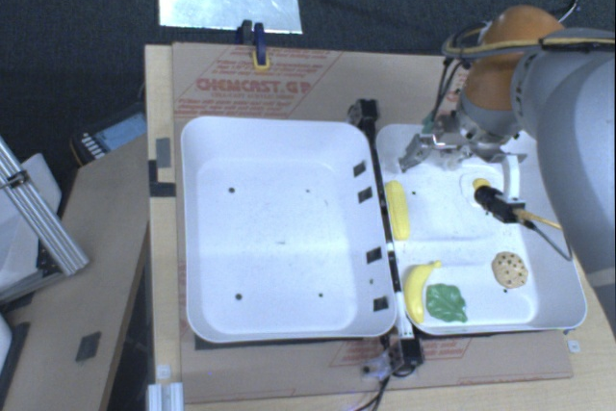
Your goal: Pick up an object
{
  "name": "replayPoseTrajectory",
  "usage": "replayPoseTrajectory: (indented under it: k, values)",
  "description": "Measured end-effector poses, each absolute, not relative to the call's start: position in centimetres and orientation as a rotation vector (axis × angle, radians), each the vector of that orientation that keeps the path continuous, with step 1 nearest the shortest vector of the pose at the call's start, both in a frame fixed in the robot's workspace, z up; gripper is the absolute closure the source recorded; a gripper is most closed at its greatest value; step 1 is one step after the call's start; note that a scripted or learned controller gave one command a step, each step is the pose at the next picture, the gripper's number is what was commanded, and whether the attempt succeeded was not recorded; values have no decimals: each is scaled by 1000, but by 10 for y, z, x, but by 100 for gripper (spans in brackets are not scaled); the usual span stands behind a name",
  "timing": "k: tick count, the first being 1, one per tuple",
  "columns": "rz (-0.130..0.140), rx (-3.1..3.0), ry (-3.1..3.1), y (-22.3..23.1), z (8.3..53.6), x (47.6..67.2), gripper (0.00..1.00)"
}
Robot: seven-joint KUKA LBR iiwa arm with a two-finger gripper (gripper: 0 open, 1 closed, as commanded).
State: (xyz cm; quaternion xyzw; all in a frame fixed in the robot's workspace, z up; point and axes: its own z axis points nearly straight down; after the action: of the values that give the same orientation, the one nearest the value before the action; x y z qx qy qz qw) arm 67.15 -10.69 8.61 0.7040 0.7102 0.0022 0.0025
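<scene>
Brown cardboard (pixel 289 72) under the bins carries red print reading "CHEMCAST GP". The left bin (pixel 279 226) is white. In the right bin (pixel 549 303) lie a corn cob (pixel 397 210) by the left wall, a banana (pixel 417 289), a green piece (pixel 446 302) touching it, and a cookie (pixel 509 269). The gripper (pixel 416 154) hangs over the bin's far end — whether it is parted or closed cannot be told.

Yellow banana (pixel 418 289), green leaf (pixel 447 303), speckled tan cookie (pixel 509 270).
</scene>
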Motion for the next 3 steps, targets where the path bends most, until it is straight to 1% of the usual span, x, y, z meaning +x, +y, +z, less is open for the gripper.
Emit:
replayPoseTrajectory:
  k: [1,2,3]
  values:
    - [3,2226,2215,-212,86,668,0]
    - [5,2209,2222,-207,98,671,100]
    - [9,2213,2216,-206,89,624,100]
